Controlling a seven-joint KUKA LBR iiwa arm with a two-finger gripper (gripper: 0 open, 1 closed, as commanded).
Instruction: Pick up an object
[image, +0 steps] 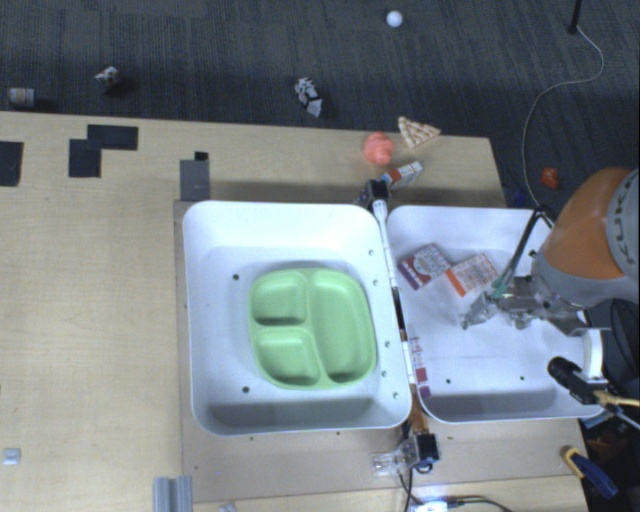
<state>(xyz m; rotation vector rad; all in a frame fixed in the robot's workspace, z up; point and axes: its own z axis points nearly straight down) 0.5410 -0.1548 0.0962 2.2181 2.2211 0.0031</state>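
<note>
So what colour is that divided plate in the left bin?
Light green plate, seen clearly in the camera view.

Red-and-white flat packet (424, 266): printing is seen, but no word can be read.
Orange-and-white flat packet (471, 273): marks too blurred to be read.
Elsewhere: no legible text is found.

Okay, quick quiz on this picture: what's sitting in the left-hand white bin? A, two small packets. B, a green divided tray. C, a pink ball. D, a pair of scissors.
B: the green divided tray lies in the left bin, while the small packets lie in the right bin.
</note>
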